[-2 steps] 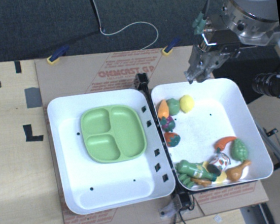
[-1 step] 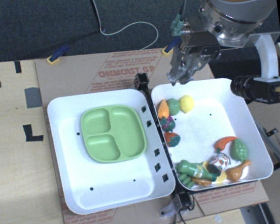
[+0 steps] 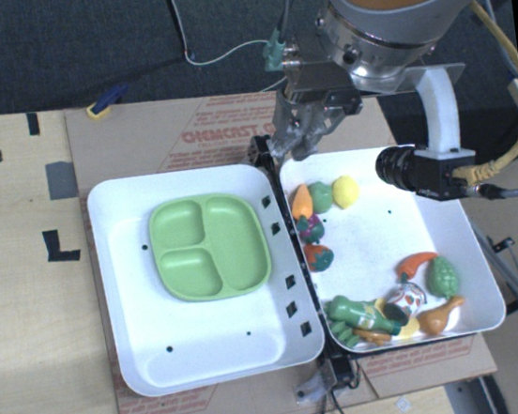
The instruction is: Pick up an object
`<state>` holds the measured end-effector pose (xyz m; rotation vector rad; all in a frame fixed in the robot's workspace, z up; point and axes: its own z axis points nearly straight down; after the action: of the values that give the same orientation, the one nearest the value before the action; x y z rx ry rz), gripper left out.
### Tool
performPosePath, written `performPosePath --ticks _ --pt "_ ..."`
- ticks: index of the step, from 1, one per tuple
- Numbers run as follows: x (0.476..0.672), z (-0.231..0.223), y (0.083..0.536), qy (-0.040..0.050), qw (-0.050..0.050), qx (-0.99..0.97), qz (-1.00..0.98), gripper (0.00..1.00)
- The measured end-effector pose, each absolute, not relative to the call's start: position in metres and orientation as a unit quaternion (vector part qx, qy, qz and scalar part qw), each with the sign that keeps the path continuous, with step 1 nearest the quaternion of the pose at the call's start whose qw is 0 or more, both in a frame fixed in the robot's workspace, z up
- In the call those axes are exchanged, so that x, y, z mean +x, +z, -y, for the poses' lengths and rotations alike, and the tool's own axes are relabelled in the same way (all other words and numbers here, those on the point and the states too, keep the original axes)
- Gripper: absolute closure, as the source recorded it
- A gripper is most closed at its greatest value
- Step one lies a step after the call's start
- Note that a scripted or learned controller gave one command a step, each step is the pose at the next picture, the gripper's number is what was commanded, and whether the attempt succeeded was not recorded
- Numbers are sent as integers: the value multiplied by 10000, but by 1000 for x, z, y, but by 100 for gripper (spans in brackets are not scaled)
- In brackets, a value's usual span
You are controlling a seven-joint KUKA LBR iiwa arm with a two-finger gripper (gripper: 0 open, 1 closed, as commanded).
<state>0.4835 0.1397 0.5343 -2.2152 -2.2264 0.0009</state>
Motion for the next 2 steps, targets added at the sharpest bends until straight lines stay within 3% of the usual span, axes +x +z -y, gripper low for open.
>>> performPosePath --ticks 1,2 --pt "482 -66 385 80 45 -7094 7048 100" --pt "483 -90 378 19 11 -7062 7080 100"
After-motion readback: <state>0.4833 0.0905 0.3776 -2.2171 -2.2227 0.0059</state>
